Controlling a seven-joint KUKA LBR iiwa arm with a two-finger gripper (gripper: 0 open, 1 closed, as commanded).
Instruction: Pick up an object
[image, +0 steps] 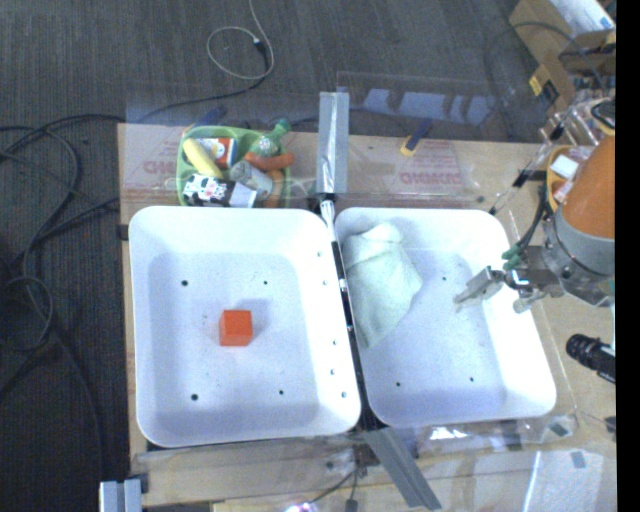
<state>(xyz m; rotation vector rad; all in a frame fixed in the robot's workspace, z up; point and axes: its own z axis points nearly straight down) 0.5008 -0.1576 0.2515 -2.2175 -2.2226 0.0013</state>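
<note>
An orange cube (236, 327) lies near the middle of the left white bin (160, 250). A crumpled white cloth (382, 280) rests against the left wall of the right white bin (520, 380). My gripper (482, 288) hangs over the right side of the right bin, well to the right of the cloth and far from the cube. Its fingers point left toward the bin's middle, and nothing lies between them.
A green basket (232, 166) of small toys stands behind the left bin. A metal post (333, 140) rises at the back between the two bins. Cables trail over the dark floor at the left.
</note>
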